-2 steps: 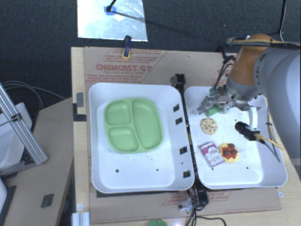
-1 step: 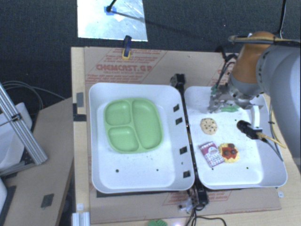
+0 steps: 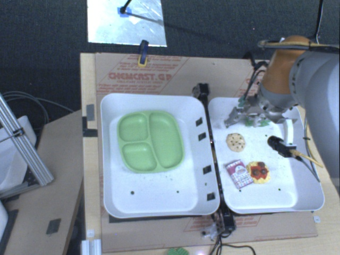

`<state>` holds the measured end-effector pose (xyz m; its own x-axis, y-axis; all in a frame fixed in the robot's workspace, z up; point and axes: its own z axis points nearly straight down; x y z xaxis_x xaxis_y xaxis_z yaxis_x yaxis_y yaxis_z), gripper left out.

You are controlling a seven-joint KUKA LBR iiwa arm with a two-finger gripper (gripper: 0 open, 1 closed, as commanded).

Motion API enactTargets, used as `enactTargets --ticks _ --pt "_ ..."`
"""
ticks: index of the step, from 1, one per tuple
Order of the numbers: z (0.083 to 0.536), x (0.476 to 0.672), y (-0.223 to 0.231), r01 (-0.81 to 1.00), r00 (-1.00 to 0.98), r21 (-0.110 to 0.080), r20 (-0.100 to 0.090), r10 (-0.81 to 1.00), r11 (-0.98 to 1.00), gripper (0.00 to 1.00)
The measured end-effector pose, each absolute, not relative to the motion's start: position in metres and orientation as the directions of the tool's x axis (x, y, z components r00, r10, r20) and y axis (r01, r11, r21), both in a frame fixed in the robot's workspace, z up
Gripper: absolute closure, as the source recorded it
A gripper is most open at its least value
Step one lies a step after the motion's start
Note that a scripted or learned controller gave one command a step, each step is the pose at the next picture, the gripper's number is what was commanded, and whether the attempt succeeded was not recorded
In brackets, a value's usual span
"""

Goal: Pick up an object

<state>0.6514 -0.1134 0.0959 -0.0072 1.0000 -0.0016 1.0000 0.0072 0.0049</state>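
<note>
My gripper hangs low over the far part of the right bin, reaching in from the right. A small green thing lies just to its right, partly hidden under the wrist. A round chocolate-chip cookie lies a little in front of the gripper, apart from it. Nearer the front sit a red packet and, beside it, a yellow round piece with red spots.
The left bin holds a pale green divided plate. A black ridge with clips separates the two bins. A shiny sheet lies beyond the bench at the back.
</note>
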Motion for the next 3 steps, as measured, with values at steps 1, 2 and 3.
enactTargets --ticks 1,2,3 --pt "0.084 0.615 -0.099 1.0 0.0 -0.002 0.001 1.0 0.0 0.0" --pt "0.096 0.666 -0.12 1.0 -0.003 -0.007 0.003 1.0 0.003 0.0" --pt "0.083 0.612 -0.104 1.0 0.0 -0.004 0.001 1.0 0.0 0.0"
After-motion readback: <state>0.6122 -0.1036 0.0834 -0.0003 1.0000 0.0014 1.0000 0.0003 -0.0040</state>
